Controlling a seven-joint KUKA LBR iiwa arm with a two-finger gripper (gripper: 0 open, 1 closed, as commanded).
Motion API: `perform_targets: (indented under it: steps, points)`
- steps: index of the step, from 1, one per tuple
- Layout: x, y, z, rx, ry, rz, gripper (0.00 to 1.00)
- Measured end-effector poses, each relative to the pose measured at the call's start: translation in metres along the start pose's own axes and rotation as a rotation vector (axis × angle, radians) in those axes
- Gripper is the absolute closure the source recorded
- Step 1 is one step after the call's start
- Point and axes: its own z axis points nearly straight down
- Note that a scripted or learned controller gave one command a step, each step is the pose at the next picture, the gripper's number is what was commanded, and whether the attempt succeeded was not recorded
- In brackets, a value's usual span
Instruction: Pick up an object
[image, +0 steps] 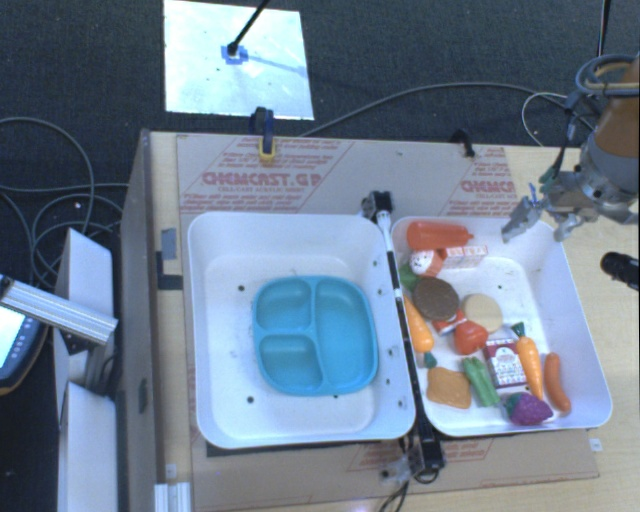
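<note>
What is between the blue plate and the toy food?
In the camera view, the bins' two white walls meet there, with a black clip strip on top. The blue plate sits left of them, the toy food right.

Small toy foods crowd the right white bin (585, 345): an orange carrot (531, 368), a purple bunch of grapes (528, 408), a red tomato (470, 337), a brown round patty (436, 298), and a red box (506, 366) lying flat.

A robotics lab: loose cables (60, 160) trail over dark carpet at nine o'clock, and clamps (264, 133) pin a protective sheet to the desk (300, 170).
</note>
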Motion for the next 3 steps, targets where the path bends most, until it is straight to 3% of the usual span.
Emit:
perform_targets:
  steps: [1, 2, 3]
  points:
    - [0.064, -0.129, 0.053, 0.004, 0.002, 0.002, 0.00]
    - [0.089, -0.111, 0.131, 0.000, 0.000, 0.002, 0.00]
    - [0.089, -0.111, 0.123, 0.002, 0.001, 0.001, 1.00]
